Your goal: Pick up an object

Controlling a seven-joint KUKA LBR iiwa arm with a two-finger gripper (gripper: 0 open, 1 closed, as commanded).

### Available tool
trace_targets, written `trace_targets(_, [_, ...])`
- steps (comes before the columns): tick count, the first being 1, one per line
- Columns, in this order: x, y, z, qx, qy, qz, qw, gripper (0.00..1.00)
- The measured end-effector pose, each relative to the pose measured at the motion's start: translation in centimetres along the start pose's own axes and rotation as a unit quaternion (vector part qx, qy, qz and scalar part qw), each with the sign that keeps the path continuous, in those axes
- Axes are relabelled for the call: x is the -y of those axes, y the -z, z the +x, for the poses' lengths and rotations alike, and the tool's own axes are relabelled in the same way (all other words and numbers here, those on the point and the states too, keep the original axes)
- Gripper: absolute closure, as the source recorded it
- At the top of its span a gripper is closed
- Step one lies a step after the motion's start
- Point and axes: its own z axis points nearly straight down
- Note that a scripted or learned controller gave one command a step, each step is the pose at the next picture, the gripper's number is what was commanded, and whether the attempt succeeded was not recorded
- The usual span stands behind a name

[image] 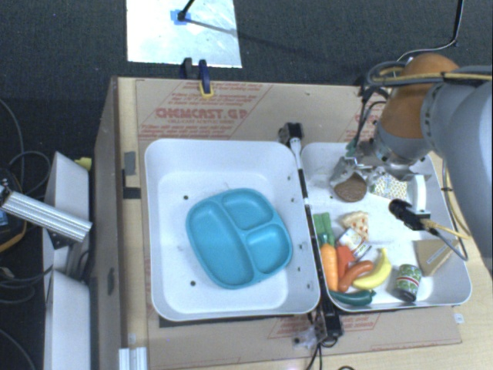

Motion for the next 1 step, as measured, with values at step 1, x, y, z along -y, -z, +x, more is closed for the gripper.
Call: trace_targets(1, [2.73,8.94,4.93,-0.001,0.000,0.001,1.0000,1.00])
